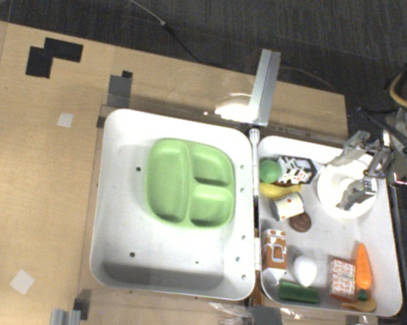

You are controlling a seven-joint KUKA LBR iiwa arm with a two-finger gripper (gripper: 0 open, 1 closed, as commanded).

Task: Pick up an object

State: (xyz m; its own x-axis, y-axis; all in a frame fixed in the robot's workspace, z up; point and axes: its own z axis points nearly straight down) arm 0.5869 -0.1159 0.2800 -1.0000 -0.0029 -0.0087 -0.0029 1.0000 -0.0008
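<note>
Camera view shows the end effector [359,182], its grasp state impossible to tell, poised over a round white dish [343,189] in the right white bin [395,261], where its smooth rim could be missed.

Right bin [394,265] is packed with small stuff: a green ball [268,170] and a banana [282,191] up top left, a white bowl [343,191] upper right, an orange carrot [364,267] lying along the right side, a white egg [305,271] and a dark green cucumber-looking thing [298,292] along the bottom edge.
</note>
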